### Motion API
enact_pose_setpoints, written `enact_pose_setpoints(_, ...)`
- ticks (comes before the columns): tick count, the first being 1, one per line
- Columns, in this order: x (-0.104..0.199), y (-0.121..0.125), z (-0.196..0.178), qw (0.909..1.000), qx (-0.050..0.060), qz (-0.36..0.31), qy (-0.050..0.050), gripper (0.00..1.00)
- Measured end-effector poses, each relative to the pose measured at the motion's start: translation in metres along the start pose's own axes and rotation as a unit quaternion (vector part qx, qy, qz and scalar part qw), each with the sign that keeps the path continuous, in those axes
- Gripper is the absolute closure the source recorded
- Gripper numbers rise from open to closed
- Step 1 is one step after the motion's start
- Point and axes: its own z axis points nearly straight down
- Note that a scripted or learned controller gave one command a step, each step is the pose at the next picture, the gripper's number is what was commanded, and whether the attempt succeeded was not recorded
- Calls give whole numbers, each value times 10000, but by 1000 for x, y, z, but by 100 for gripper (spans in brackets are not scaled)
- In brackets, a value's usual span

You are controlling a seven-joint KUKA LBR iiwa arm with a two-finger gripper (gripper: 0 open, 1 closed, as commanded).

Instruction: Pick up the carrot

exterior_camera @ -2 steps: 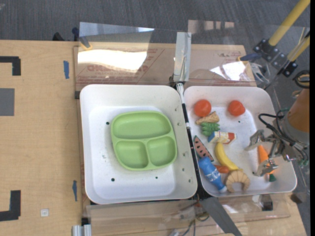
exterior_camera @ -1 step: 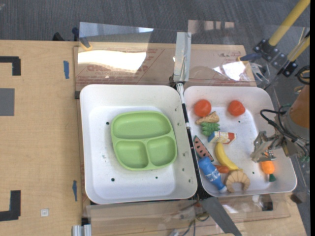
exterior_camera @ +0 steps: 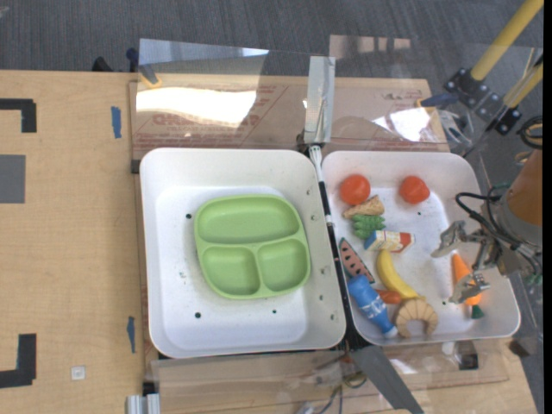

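Observation:
The carrot (exterior_camera: 461, 270) is small and orange with a green end, and lies near the right wall of the right bin (exterior_camera: 435, 166). My gripper (exterior_camera: 461, 266) hangs low over it, reaching in from the right. One metal finger (exterior_camera: 447, 240) stands off the carrot's far end and the other sits near its front end. The jaws are spread with the carrot in the gap, and I see no squeeze on it. The wrist and cables hide part of the bin's right rim.
The right bin also holds two red tomatoes (exterior_camera: 354, 188), a banana (exterior_camera: 392, 274), a blue bottle (exterior_camera: 373, 304), a croissant (exterior_camera: 417, 316), a watermelon slice (exterior_camera: 355, 261) and other toy foods. A green divided plate (exterior_camera: 252, 246) sits in the left bin (exterior_camera: 164, 231).

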Motion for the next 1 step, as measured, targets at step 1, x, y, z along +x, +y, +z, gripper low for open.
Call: enact_pose_setpoints(1,13,11,12,9999,-1,105,52,0)
